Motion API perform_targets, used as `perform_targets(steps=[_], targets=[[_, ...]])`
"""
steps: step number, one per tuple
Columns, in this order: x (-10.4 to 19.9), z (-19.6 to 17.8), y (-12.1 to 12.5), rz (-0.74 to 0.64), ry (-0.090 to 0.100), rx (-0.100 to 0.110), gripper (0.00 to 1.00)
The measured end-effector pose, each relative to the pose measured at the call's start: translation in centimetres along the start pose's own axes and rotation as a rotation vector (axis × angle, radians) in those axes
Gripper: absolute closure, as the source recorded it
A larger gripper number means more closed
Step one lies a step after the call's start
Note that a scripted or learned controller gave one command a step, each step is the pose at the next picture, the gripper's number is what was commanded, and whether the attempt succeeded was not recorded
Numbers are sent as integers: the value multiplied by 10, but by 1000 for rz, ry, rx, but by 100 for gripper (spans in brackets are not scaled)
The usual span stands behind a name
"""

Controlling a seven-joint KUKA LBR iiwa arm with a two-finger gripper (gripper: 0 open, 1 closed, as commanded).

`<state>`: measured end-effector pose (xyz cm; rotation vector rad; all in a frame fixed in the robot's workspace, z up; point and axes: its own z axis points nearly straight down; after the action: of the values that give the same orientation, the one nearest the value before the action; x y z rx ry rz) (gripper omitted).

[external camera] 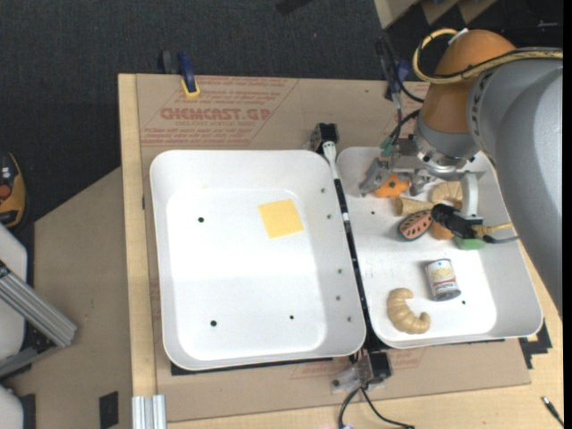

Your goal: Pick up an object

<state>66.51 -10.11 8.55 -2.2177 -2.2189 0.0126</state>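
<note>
Orange-banded arm had its fingers low at the right bin's far edge among the toys (croissant and can sat nearer); I couldn't tell their state, so nothing looked picked yet.

Light: bright, even, overhead-ish
Glare: left bin floor pretty washed out near its front edge
Shadows: soft, thin ones along the bin rims
Focus: a bit soft overall, arm blurry at right
</note>
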Motion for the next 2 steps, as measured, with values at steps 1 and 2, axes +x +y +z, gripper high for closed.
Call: perform_targets(steps=[1,2], targets=[[2,0,0,2,0,0,0],[5,0,0,3,-1,0,0]])
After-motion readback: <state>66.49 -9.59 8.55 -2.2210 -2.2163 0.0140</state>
